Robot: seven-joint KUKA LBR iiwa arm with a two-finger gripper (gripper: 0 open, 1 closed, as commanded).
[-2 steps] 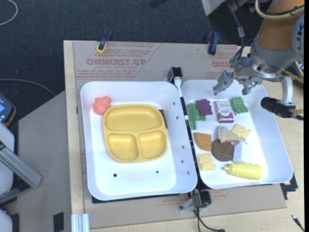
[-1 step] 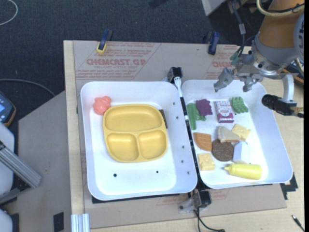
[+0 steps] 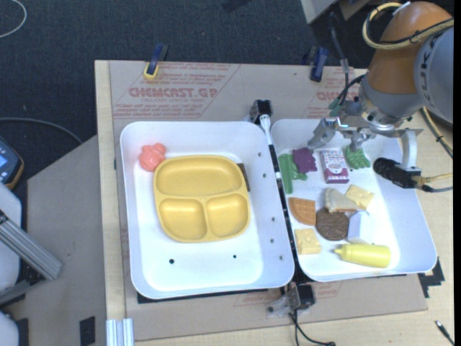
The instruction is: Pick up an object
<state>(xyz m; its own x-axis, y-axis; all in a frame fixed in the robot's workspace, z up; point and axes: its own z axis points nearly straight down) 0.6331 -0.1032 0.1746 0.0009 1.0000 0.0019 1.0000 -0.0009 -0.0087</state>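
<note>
My gripper hangs over the back of the right bin, its fingers spread open with nothing between them. Just below it stands a small pink and white carton. Purple grapes lie to the carton's left, and a green leafy piece to its right. A green pod rests along the bin's left wall. Nearer the front are a cheese wedge, a tan waffle, a brown cookie, a pale yellow square and a yellow squeeze bottle.
The left bin holds a yellow divided plate and a pink toy at its back left corner. A central ridge separates the two bins. Clamps sit on the board's far edge.
</note>
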